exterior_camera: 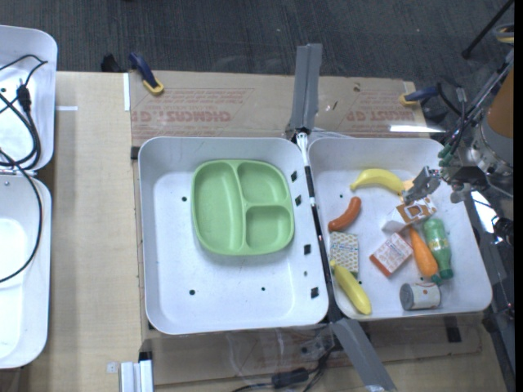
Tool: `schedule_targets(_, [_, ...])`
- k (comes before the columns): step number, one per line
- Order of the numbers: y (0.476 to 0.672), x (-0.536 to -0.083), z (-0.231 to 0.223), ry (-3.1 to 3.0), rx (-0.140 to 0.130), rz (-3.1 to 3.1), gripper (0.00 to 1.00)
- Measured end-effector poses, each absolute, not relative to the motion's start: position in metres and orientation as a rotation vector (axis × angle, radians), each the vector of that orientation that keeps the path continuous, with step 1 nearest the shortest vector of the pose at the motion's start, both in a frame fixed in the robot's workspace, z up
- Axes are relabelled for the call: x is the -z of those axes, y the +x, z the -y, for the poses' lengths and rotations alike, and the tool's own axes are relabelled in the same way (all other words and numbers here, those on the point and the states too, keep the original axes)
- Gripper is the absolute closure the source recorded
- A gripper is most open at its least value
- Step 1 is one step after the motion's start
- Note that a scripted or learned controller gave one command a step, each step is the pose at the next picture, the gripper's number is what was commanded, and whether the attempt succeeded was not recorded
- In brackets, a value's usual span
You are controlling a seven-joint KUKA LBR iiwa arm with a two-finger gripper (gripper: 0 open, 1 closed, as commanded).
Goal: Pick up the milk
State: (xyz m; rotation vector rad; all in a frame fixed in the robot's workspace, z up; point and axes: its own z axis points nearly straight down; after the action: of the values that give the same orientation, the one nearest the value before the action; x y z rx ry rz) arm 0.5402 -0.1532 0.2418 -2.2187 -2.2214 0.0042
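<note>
Orange carrot (pixel 422 254), green bottle (pixel 438 247) crowd milk carton (pixel 415 211) under claw (pixel 423 183).

Dark grey carpet floor (pixel 245 15) up top, then a light wood bench (pixel 90 219) with a sheet of cardboard (pixel 221 109) laid on it, held by blue-and-yellow clamps (pixel 145 73) at the back corners, plus black cables (pixel 20 129) looping on the left.

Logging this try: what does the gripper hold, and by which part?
Cannot be told: the gripper hangs just above a small carton, and its grip there is too small to judge.
</note>
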Motion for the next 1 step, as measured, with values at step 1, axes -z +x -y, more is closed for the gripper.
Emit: schedule_targets(1, [0.5822, -0.1407, 0.1663, -2.319, -0.005, 2.116, 0.0])
